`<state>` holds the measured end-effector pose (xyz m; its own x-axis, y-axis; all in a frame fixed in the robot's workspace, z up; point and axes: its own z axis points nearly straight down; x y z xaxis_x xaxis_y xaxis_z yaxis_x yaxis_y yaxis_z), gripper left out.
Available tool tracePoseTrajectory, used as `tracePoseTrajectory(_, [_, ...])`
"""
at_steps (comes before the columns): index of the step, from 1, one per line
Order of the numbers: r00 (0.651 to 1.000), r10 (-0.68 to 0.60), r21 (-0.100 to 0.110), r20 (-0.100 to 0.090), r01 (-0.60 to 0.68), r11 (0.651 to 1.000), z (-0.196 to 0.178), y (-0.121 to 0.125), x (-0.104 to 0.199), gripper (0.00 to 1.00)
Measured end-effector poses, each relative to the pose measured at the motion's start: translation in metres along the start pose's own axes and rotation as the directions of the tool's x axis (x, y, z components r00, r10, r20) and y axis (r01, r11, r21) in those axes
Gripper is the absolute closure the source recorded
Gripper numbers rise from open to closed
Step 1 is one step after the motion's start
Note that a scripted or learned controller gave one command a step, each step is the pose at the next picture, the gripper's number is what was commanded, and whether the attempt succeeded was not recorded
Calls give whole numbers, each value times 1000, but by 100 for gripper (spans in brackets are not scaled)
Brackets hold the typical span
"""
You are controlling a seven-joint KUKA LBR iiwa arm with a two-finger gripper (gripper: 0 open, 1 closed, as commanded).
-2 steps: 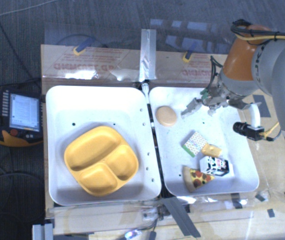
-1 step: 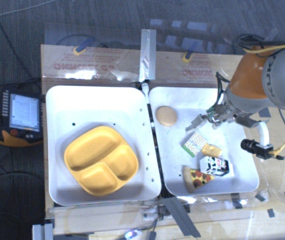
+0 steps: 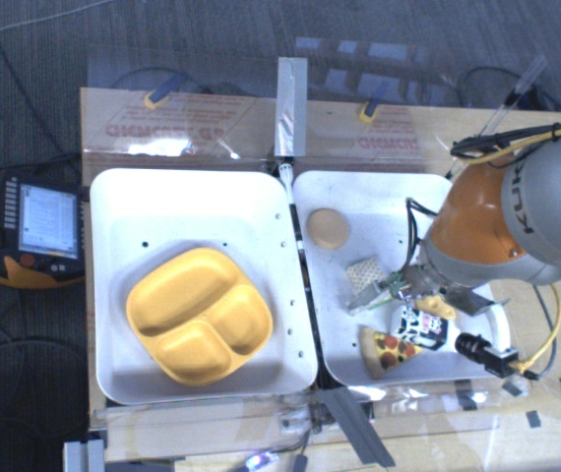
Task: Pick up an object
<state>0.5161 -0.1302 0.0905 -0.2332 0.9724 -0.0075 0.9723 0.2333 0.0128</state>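
Clutter in the right bin (image 3: 463, 190) is the main hazard. Arm (image 3: 502, 219) reaches in from the right, wrist low over the front half of that bin, end effector (image 3: 410, 298) sitting amid several small items: a mesh-patterned grey piece (image 3: 364, 271) w/ a thin metallic bit (image 3: 371, 299) just beside it, a black-and-white item (image 3: 420, 328) w/ a yellow bit (image 3: 436, 306) touching its top, and a pizza-slice toy (image 3: 387, 350) near the front wall. Round tan disc (image 3: 328, 229) lies well apart, toward the back-left corner.

Whether the end effector is spread or pressed together: cannot tell, wrist body hides it. No object visibly pinched.

Risks, as judged from the layout:
- Items crowd so close that a closing grasp could catch two at once, or nudge one aside and grab nothing.
- Flat things (mesh piece, pizza slice) hug the bin floor; likely to slip out on lift.
- Black-and-white item partly under the wrist, so an off-centre pinch is plausible.
- Cables (image 3: 428, 239) near the wrist could snag.

Left bin (image 3: 123, 200) holds only a yellow divided tray (image 3: 200, 313), large and awkward, not near the arm.
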Motion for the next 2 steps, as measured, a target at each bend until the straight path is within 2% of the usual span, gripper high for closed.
tracePoseTrajectory(1, [999,47,1,-2,-47,999,2,60,-44,0])
tracePoseTrajectory(2, [981,194,0,-2,-194,981,1,39,23,0])
